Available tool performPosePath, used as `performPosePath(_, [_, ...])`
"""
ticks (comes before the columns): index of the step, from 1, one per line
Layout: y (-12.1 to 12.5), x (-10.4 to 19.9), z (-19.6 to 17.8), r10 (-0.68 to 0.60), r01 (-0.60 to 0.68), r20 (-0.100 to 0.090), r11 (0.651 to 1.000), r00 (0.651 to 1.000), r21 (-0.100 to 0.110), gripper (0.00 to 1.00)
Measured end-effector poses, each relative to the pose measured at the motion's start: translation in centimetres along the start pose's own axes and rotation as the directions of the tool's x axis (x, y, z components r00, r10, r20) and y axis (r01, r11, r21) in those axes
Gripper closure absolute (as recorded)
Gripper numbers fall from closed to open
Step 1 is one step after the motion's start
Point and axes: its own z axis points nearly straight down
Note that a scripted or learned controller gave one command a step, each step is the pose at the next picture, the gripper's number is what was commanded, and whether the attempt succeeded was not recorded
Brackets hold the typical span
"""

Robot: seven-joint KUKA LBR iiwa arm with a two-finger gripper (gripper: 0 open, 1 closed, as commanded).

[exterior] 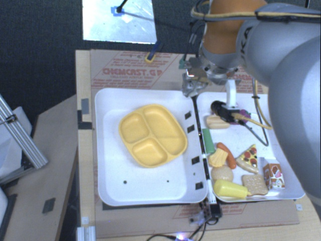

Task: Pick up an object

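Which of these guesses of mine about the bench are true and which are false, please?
1. A yellow divided tray lies in the left bin. True.
2. The toy foods are piled on the yellow divided tray. False: they lie in the right bin; the tray's compartments hold nothing.
3. A pizza slice lies in the right bin. True.
4. The gripper hangs over the left bin's near left corner. False: it is at the far edge, by the divide between the bins.
5. A yellow corn-like piece lies near the right bin's front edge. True.
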Motion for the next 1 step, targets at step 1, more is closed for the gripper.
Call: performPosePath(1, [0.15,-0.95,-0.05,0.007,-0.007,0.002,1.000,1.000,0.000,1.00])
